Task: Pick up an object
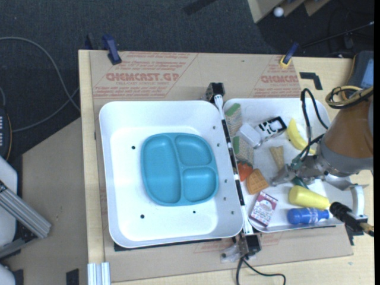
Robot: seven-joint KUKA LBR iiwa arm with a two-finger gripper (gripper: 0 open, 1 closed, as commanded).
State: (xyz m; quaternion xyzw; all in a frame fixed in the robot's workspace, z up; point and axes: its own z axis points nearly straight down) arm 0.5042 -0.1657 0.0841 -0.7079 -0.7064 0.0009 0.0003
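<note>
The right bin holds several small objects. Among them are a yellow banana, a black-and-white item, a grey block, a tan cracker, an orange piece and a pink-and-white box. A yellow bottle and a blue bottle lie at the bin's front. My gripper is low in this bin, between the cracker and the yellow bottle, with the arm's orange band behind it. No object is visibly held.
The left bin contains a blue divided plate. A black divider strip separates the bins. Cables loop over the right bin's back. Blue clamps sit at the board's far edge.
</note>
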